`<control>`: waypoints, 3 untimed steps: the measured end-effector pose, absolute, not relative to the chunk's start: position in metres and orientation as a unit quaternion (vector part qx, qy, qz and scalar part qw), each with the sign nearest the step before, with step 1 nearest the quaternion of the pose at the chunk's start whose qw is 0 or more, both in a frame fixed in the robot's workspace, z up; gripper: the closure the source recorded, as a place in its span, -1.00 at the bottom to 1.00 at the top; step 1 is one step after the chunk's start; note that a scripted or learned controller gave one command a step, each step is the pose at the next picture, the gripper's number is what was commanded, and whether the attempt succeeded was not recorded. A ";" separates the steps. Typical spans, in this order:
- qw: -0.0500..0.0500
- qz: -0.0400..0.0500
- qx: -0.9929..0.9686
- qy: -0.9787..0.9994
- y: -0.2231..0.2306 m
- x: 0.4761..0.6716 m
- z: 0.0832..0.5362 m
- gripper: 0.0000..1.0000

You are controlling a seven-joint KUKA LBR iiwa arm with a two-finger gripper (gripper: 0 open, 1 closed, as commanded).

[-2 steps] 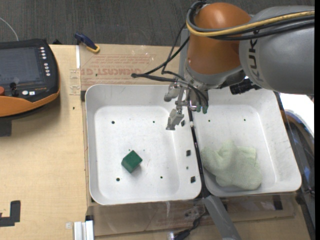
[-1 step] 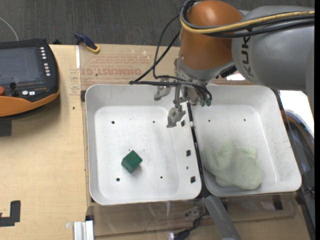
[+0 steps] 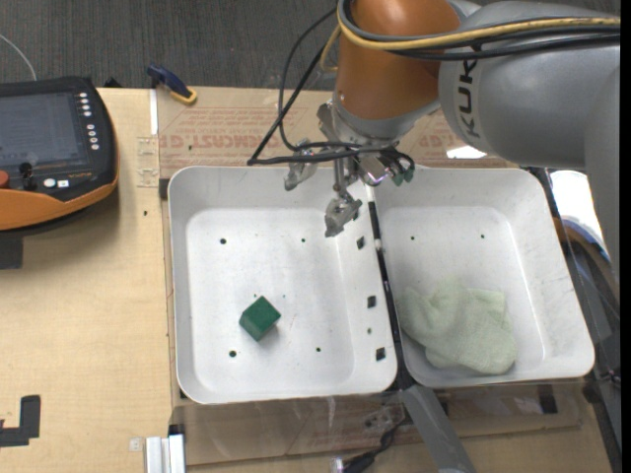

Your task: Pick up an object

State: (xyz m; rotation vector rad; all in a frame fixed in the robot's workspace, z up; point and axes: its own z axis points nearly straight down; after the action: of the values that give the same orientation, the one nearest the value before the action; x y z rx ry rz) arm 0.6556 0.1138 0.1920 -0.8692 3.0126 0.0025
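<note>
Nearest the camera, front edge of the wooden desk [image 3: 79, 363] with a metal bracket at the bottom. Two shallow white plastic bins sit side by side on it. Left bin [image 3: 197, 363] holds a small green cube [image 3: 260, 318], lying loose on the floor toward the front-left, tilted a little, well apart from every wall. Right bin [image 3: 552, 264] holds a crumpled pale green cloth [image 3: 463, 328] in its front half, near the divider side.

Grey arm with orange band [image 3: 394, 42] reaches in from the right, wrist hanging over the rear of the bins. Tool [image 3: 340, 215] points down just left of the shared rim between the bins, above the back-right part of the left bin. Tool state: cannot tell, too small and cluttered with cables. Nothing visible between its tips.

Orange-and-black teach pendant [image 3: 49, 156] lies on the desk at far left; a blue-and-yellow clip [image 3: 173, 84] at the desk's rear edge.

Progress judgement: early. No object lifted; cube and cloth both rest in their bins. Tool is well apart from the cube and not over the cloth. Left to do: move over a target, descend, close, lift.
</note>
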 end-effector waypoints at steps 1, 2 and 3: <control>0.002 0.001 -0.519 0.855 0.175 0.636 0.093 -1.00; 0.006 0.002 -0.515 0.857 0.173 0.638 0.105 1.00; 0.003 0.001 -0.506 0.862 0.171 0.649 0.118 1.00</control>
State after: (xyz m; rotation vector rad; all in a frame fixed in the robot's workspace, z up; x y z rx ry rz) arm 0.6495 0.1708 0.1182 -1.5876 2.7029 0.0026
